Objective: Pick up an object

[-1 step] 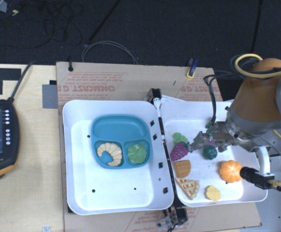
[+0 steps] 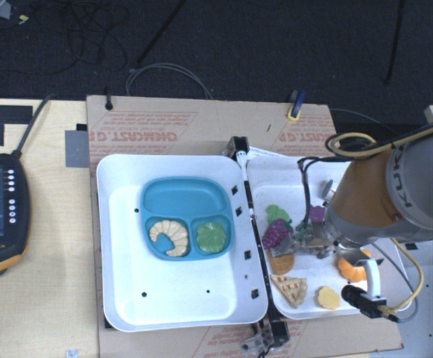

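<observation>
Grapes (image 2: 276,233): purple bunch in the right bin (image 2: 294,171), by the divider, just left of my gripper (image 2: 311,239).
Gripper: low in that bin; I cannot tell whether it is apart or together, and I see nothing between its tips.
Nearby: sandwich wedge (image 2: 291,289), yellow piece (image 2: 328,297), loose for picking.
Left bin (image 2: 119,274): blue tray (image 2: 179,192) holding a croissant (image 2: 169,236) and lettuce (image 2: 211,236).

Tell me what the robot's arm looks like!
The arm is fat and round, grey near the top with a wide orange band above the wrist. Black and yellow cables loop over it. The gripper at its tip is dark metal, down in the right bin.
</observation>
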Tool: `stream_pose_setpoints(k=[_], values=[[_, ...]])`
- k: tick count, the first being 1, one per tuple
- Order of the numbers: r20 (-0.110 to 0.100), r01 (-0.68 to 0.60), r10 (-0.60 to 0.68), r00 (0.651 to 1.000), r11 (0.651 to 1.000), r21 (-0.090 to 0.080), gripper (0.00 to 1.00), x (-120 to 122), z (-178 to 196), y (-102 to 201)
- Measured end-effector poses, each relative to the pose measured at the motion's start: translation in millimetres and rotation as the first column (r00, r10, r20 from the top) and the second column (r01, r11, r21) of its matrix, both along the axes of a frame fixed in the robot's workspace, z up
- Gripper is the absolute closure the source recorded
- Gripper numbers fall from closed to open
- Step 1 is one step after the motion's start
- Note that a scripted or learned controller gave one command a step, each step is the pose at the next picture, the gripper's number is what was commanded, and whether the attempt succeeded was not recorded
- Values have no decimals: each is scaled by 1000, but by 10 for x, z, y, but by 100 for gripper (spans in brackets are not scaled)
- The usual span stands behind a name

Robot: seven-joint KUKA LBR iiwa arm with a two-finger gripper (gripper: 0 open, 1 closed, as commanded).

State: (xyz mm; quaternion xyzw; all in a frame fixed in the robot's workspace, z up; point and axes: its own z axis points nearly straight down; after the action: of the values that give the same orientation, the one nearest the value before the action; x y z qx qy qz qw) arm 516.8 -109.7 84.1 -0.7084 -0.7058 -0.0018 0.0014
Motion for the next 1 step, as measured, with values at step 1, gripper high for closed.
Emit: stream_pose_setpoints(k=[1], values=[[6, -8, 8, 1000, 1000, -6, 0, 1089, 46, -6]])
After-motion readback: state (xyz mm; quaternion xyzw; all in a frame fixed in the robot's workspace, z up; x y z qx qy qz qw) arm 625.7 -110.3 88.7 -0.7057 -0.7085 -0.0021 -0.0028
